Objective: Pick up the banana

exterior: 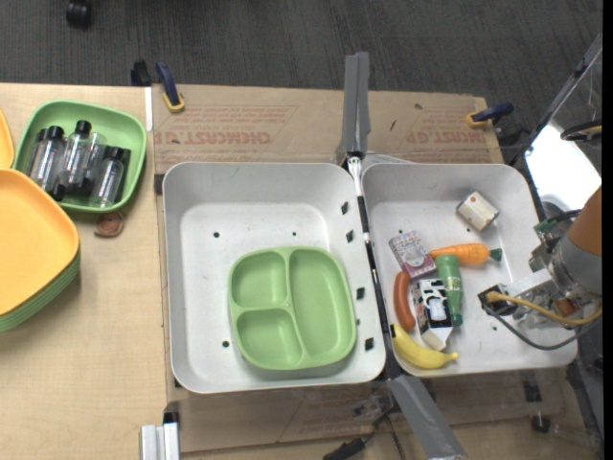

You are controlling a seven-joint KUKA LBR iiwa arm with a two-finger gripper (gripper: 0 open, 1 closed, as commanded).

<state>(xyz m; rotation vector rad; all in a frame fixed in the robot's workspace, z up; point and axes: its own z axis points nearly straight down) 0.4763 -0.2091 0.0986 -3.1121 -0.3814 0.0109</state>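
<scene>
The yellow banana (422, 352) lies in the front left corner of the right bin (498, 178), curved along the bin's front wall. Its left end touches the tip of a red sausage-like piece (403, 302). My gripper (558, 281) is low at the right edge of the same bin, well to the right of the banana and apart from it. Nothing shows between it and the banana but bare bin floor.
Just behind the banana lie a green bottle (448, 290), a black-and-white pack (433, 307), a pink packet (412, 252), an orange carrot (463, 253) and a beige block (477, 211). The left bin holds a green divided plate (292, 307). Off left stand a bottle tray (81, 156) and orange plates (34, 257).
</scene>
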